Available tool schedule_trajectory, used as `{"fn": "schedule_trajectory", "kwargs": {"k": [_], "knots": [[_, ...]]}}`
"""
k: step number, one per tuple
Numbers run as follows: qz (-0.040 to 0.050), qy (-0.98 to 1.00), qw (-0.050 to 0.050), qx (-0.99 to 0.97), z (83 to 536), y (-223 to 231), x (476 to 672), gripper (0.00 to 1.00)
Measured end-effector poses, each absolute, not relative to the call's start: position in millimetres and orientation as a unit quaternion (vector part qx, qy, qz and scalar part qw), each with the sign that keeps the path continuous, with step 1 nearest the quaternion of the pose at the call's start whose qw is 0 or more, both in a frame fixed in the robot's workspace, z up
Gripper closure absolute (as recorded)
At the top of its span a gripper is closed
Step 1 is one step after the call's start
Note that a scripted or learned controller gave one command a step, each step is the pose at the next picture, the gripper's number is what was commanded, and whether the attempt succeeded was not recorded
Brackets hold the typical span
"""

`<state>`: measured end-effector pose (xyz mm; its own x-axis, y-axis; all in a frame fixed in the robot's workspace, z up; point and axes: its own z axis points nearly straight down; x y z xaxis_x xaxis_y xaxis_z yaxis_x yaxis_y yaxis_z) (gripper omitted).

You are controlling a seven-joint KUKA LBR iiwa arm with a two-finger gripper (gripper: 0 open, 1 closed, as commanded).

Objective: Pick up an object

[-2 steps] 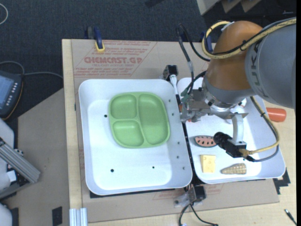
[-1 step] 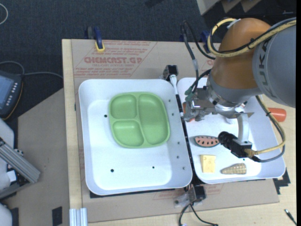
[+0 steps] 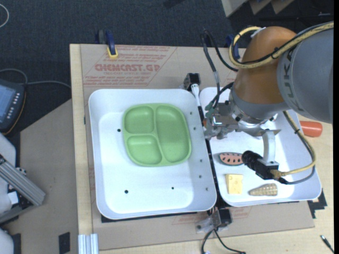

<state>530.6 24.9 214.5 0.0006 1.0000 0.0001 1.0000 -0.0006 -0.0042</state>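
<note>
My gripper (image 3: 218, 125) hangs over the near-left part of the right bin (image 3: 312, 179), close to the wall shared with the left bin; the grey and orange wrist covers most of it. Just below it on the bin floor lies a brown oval piece with dark spots (image 3: 230, 158). Further toward the front are a yellow cheese-like block (image 3: 234, 184) and a tan ridged cone (image 3: 263, 190). An orange object (image 3: 311, 127) peeks out at the bin's right side, partly behind the arm. Nothing is seen held.
The left bin (image 3: 106, 184) holds a green divided plate (image 3: 157, 135) in its upper middle. The arm covers the back half of the right bin. Cables and clamps run along the bench's far edge.
</note>
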Motion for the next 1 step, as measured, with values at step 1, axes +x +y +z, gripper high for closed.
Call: {"fn": "schedule_trajectory", "kwargs": {"k": [1], "knots": [[0.0007,-0.708,0.002,-0.707,217.0,31.0,526.2,1.00]]}}
